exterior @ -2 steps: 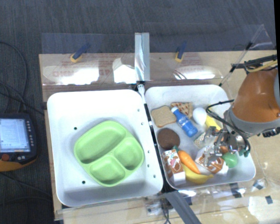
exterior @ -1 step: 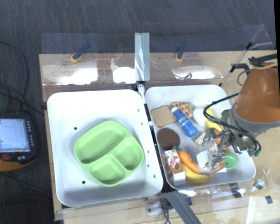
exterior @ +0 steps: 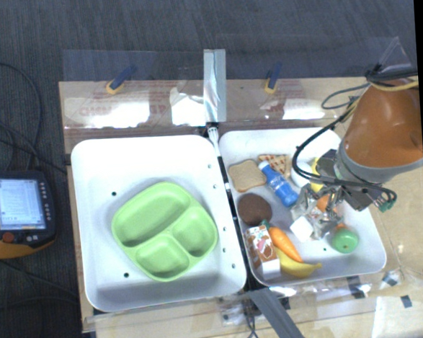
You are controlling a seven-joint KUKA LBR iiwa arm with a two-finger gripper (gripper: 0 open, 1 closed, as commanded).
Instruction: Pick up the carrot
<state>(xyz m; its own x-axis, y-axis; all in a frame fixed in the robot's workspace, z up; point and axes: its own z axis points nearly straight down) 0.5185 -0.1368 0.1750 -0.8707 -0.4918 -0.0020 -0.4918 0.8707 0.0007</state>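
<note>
Counter point(exterior: 142, 104) of pale wood fills the middle of the frame and carries two shallow white bins side by side. The left bin point(exterior: 104, 280) holds a green divided plate point(exterior: 165, 229) lying flat at its centre. The right bin point(exterior: 377, 258) is crowded, so the arm point(exterior: 382, 127) reaches in from the right edge and hangs over its right half. Its gripper point(exterior: 323, 211) sits low among the clutter, just right of a white block point(exterior: 301, 229); whether it is apart or together I cannot tell. The carrot point(exterior: 284, 244) lies slanted in the lower middle of that bin, between a juice carton point(exterior: 261, 244) and the block, touching a banana point(exterior: 299, 267). Near it are a brown disc point(exterior: 255, 208), a toast slice point(exterior: 245, 174), a blue bottle point(exterior: 279, 183) and a green ball point(exterior: 344, 240).
</note>
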